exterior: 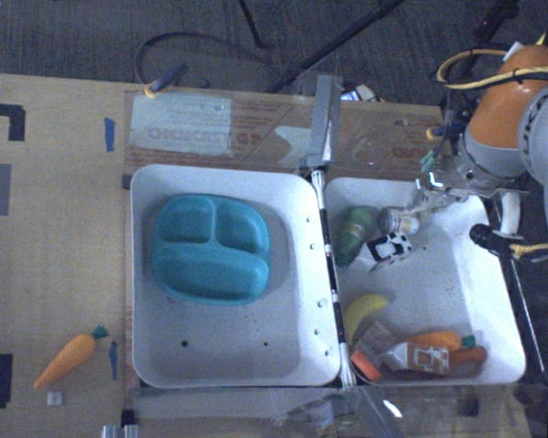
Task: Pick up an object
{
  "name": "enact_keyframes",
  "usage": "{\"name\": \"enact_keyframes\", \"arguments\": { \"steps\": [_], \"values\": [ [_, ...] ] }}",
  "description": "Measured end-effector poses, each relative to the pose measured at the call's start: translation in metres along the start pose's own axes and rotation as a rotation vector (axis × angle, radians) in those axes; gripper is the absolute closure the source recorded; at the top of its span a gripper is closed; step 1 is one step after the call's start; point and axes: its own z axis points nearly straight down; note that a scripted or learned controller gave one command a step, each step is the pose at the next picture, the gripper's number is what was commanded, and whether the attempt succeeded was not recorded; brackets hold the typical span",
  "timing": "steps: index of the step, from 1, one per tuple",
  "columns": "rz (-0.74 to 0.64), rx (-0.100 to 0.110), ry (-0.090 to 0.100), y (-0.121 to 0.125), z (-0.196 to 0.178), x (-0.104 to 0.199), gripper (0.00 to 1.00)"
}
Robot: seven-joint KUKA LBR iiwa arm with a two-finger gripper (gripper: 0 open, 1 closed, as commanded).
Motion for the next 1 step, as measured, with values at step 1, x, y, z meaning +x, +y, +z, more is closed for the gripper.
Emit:
{"name": "enact_keyframes", "arguments": {
  "steps": [1],
  "values": [
    [0.158,-0.015,-0.016,-0.0097,0.0407,0.0716,1.00]
  ]
}}
